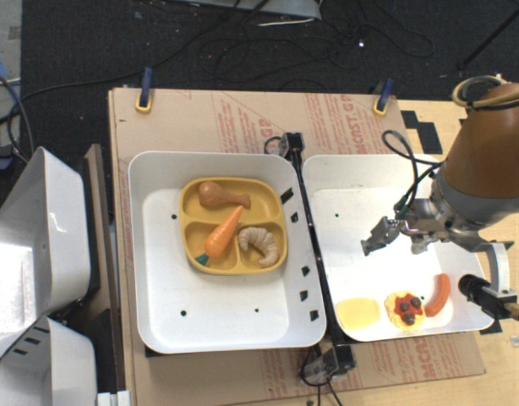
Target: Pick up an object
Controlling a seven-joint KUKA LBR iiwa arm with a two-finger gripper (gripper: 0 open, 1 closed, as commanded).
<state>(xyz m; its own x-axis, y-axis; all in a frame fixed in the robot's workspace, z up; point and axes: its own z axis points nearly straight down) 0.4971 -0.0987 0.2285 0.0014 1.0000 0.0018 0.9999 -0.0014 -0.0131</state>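
Camera view: gripper [376, 237] above right bin [352, 176], nothing visibly held.

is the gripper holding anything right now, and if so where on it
Nothing is held. The gripper hangs over bare floor of the right bin, apart from the sausage, the yellow slice and the small pizza.

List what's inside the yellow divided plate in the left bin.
The yellow divided plate holds three toy foods, one per compartment: a drumstick in the top section, a carrot lower left, a shrimp lower right. Each compartment's floor under its food is covered.
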